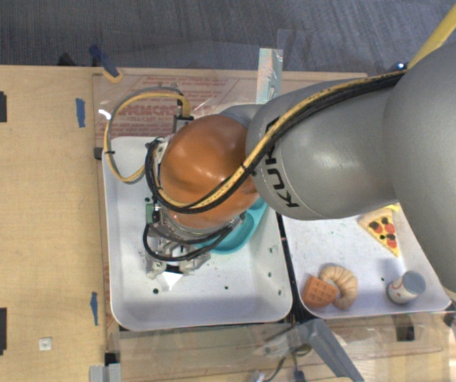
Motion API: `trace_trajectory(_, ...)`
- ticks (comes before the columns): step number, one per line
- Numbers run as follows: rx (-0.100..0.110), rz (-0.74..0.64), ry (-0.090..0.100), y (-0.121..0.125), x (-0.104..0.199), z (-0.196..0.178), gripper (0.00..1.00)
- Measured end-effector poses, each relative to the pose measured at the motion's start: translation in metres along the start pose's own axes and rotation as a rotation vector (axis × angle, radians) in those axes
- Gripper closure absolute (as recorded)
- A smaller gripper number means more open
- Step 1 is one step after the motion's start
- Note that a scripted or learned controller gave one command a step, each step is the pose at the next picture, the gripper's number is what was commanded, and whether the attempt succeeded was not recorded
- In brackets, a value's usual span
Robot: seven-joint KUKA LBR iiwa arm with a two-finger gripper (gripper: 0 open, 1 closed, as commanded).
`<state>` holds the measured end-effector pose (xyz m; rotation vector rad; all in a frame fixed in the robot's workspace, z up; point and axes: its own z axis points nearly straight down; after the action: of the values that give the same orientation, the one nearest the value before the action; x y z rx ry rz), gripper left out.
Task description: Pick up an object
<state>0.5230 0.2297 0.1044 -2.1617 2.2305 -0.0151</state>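
Gripper [166, 267]: low in the left bin [132, 309]; we cannot tell its state
Nearest object: teal bowl [242, 233], just beside the wrist
Our advice: centre over it before closing, then lift straight

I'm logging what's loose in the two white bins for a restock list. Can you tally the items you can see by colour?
Teal: 1, a teal object in the left bin, partly hidden under the arm
Orange: 2, a pizza slice toy and an orange waffle-textured piece in the right bin
Tan: 1, a ridged shell-like piece
Grey: 1, a small grey cylinder
Total: 5
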Motion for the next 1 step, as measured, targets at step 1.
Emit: trace_trajectory(1, -0.017, 0.185, 0.012, 0.0075, 0.0046, -0.1344, 1.0)
